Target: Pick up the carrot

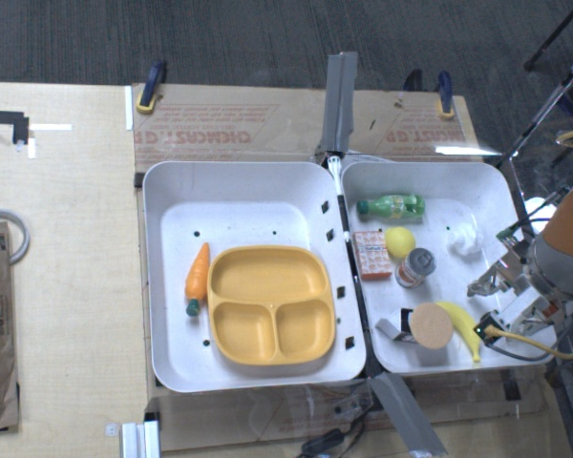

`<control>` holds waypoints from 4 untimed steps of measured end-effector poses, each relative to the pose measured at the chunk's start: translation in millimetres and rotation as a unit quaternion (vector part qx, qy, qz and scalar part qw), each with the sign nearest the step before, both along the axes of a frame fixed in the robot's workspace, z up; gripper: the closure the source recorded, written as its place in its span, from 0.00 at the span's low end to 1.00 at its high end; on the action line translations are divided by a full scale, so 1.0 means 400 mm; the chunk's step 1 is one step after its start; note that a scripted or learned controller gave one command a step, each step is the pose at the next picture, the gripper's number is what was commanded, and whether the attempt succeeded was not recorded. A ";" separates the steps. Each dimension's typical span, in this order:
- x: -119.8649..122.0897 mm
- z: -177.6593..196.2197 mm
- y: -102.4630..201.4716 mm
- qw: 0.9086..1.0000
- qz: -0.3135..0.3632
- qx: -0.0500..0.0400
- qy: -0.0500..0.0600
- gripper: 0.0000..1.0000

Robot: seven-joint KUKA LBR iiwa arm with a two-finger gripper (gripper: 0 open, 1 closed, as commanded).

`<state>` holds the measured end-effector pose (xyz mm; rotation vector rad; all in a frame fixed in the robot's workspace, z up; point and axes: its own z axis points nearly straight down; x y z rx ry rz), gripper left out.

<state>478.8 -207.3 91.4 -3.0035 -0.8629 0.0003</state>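
Observation:
The carrot (199,273), orange with a green stub at its lower end, lies in the left bin (167,351). It rests lengthwise against the left side of a yellow divided plate (270,304). My gripper (494,301) hangs at the right rim of the right bin (501,184), just right of a banana (460,326). It is far from the carrot, with the whole plate and the bin divider between them.
The right bin holds a green bottle (392,206), a lemon (399,241), a red and white box (371,254), a small can (416,266), a tan round disc (430,325) and a white crumpled piece (466,244). A grey post (340,103) rises behind the bins.

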 end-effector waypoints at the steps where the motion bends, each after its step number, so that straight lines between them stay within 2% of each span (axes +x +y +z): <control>1: 0.041 -0.010 -0.006 0.999 0.049 0.009 0.010 0.00; 2: 0.045 0.013 -0.015 0.999 0.051 0.000 0.006 1.00; 3: 0.281 0.000 0.045 0.996 -0.084 -0.008 0.000 1.00; 4: 0.313 0.092 -0.038 0.992 0.124 -0.008 -0.003 1.00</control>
